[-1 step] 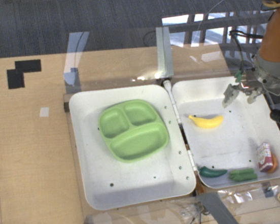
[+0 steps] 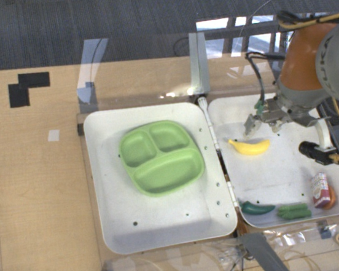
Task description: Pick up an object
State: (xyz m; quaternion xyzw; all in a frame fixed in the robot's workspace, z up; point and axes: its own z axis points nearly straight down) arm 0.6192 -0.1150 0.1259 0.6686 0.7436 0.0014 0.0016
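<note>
A yellow banana (image 2: 250, 146) lies in the upper middle of the right bin (image 2: 285, 166). My gripper (image 2: 263, 123) hangs just above and behind it, near the bin's back wall, fingers spread and pointing down with nothing between them. At the bin's front edge lie a dark green pepper-like item (image 2: 257, 208) and a lighter green item (image 2: 293, 211). A red and white bottle (image 2: 321, 191) lies at the front right corner.
A green divided plate (image 2: 161, 156) sits in the middle of the left bin (image 2: 125, 224). A metal divider (image 2: 218, 156) separates the two bins. The arm's orange band (image 2: 305, 58) and cables hang over the right bin's back right.
</note>
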